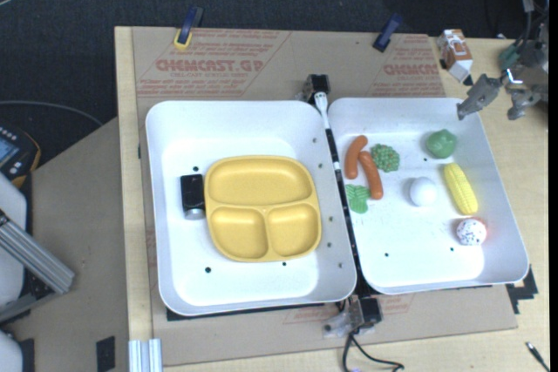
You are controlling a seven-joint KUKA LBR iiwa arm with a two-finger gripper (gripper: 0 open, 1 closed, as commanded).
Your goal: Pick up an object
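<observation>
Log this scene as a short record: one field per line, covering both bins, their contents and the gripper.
left bin: yellow divided plate, small black block touching its left edge
right bin: two orange sausages, two green broccoli pieces, green lump, white ball, corn cob, speckled ball
gripper: open, above right bin's far right corner, holding nothing
</observation>
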